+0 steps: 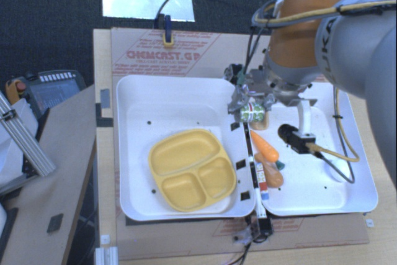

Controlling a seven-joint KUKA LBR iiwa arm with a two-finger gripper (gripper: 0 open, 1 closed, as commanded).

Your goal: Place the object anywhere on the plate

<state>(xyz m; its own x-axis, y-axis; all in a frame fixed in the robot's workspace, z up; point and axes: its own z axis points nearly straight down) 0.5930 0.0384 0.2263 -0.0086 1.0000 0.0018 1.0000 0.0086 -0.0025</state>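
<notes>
A yellow plate (191,169) with three compartments lies in the left bin (136,133), towards its front. My gripper (252,106) hangs over the divider between the two bins, just behind and to the right of the plate. It is shut on a small can (253,113) with a green and white label, which sits between the fingers. A tan object (260,125) shows just below the can; I cannot tell whether the two touch.
An orange carrot (265,146) and another orange item (273,176) lie at the right bin's (347,189) left side by the divider. A black part with a cable (296,137) hangs from the arm over the right bin.
</notes>
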